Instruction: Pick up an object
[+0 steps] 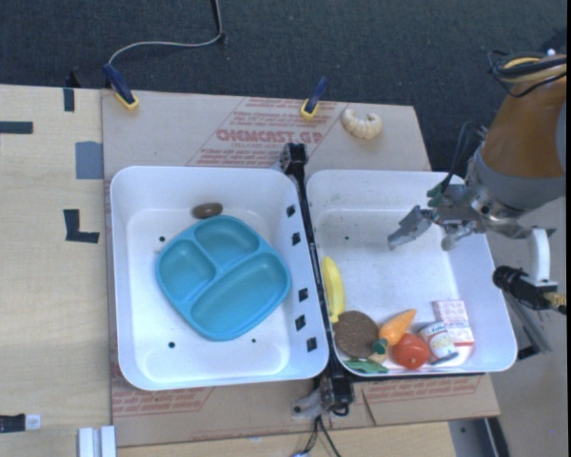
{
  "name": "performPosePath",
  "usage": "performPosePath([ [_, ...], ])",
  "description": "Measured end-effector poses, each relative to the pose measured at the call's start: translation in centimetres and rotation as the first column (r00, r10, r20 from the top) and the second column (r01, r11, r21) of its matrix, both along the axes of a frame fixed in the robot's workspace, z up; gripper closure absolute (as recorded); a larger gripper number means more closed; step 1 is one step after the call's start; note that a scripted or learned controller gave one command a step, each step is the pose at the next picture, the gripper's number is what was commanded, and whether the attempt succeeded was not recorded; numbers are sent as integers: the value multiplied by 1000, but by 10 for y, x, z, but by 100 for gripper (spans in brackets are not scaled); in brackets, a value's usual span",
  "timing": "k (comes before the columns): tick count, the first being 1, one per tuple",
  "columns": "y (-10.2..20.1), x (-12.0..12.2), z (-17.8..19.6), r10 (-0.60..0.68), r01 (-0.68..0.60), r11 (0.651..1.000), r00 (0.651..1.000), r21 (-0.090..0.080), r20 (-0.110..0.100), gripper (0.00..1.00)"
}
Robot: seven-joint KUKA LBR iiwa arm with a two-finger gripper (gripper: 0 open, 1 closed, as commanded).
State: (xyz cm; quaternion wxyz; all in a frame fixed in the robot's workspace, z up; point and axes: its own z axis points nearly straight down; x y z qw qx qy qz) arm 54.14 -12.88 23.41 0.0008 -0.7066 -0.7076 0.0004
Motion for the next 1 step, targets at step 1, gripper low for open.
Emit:
performPosePath([
  [1, 2, -53, -61, -1, 1, 1000, 1000, 0, -1, 0],
])
